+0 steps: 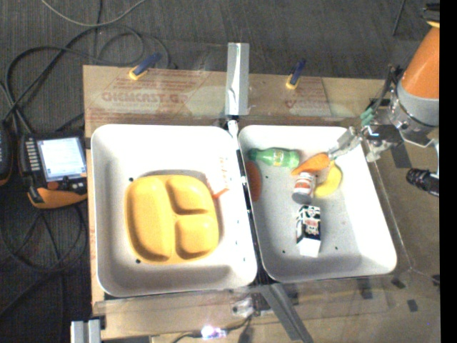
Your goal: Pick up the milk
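Observation:
The milk (pixel 308 231) is a small white carton with black cow patches. It lies in the right bin (pixel 357 259), toward the front and near the middle. My gripper (pixel 365 136) hangs over the far right corner of that bin, up and to the right of the milk and well apart from it. Nothing shows between its fingers. The grey arm with its orange band (pixel 427 66) comes in from the upper right.
Behind the milk lie a small red-capped bottle (pixel 304 185), a yellow piece (pixel 330 181), an orange carrot (pixel 314 163) and a green bottle (pixel 274 157). The left bin (pixel 114 145) holds a yellow divided tray (pixel 173 216). A metal post (pixel 237 77) stands behind the bins.

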{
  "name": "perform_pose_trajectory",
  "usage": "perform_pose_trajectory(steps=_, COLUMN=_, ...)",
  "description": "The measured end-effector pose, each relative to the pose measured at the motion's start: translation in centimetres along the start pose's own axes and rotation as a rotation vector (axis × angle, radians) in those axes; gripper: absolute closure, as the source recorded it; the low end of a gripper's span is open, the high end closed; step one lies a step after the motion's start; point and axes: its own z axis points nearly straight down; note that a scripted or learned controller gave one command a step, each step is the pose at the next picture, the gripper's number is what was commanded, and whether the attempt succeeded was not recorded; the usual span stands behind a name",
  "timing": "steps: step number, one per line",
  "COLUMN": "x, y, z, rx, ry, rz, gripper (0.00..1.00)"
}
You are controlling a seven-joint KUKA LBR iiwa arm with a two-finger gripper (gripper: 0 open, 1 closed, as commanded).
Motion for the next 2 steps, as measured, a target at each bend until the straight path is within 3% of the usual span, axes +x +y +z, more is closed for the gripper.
perform_pose_trajectory(steps=1, x=3.1, y=-8.1, z=11.5, rx=0.002, ry=0.002, rz=-0.075, gripper=0.00)
perform_pose_trajectory(steps=2, x=7.8, y=-10.0, z=16.1, rx=-0.015, ry=-0.007, rz=-0.011, gripper=0.00)
